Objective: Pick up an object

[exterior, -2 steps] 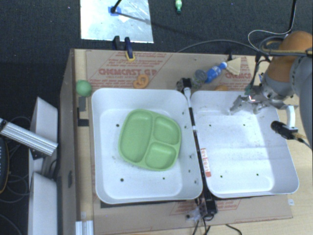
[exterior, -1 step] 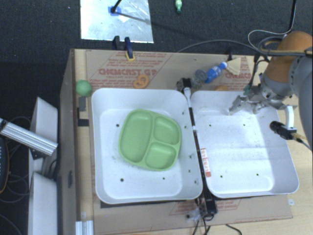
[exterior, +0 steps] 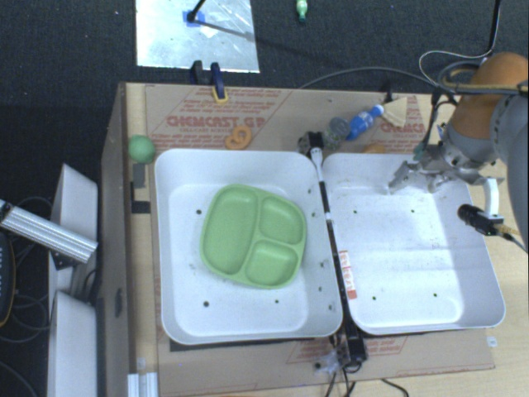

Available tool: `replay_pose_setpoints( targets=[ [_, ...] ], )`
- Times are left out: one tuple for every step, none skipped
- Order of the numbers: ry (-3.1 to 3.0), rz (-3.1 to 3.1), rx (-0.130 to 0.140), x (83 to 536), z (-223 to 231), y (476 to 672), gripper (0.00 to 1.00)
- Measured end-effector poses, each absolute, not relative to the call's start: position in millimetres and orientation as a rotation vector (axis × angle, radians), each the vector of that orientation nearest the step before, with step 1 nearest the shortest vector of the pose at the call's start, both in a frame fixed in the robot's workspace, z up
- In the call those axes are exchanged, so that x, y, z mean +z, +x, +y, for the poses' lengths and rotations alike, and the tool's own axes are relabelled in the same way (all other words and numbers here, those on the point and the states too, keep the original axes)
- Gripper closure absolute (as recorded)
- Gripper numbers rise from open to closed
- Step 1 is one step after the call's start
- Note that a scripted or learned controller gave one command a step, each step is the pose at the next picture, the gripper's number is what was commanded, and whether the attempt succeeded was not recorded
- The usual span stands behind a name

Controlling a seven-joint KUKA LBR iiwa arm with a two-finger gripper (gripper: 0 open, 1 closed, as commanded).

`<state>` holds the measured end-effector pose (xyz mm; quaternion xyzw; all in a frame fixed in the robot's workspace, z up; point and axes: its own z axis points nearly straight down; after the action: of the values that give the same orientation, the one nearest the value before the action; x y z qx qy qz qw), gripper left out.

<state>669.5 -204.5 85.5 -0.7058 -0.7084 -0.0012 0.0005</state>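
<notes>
The claw (exterior: 411, 177) hangs spread and unladen over the right bin (exterior: 430, 304); a green divided plate (exterior: 253, 236) lies in the left bin (exterior: 182, 304).

The green divided plate (exterior: 253, 236) is taking up the middle of the left bin (exterior: 178, 313), leaving only a margin around it, while beyond the central rim the right bin (exterior: 430, 296) is lying open below the arm (exterior: 483, 114).

1. "CHEMCAST GP" is printed in red capitals on the brown protective sheet (exterior: 248, 110) under the bins, at about 11 o'clock of the view.
2. More red print shows on that sheet toward 1 o'clock, too partial to read.
</notes>
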Motion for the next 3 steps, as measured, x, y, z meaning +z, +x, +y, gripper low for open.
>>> replay_pose_setpoints(
  targets=[
    [-2.219,-2.228,-0.002,85.1,-197.6,669.2,0.0],
    [-2.217,-2.224,-0.004,85.7,-204.5,669.6,0.0],
    [-2.218,-2.227,-0.003,85.4,-203.1,669.3,0.0]
  ],
)
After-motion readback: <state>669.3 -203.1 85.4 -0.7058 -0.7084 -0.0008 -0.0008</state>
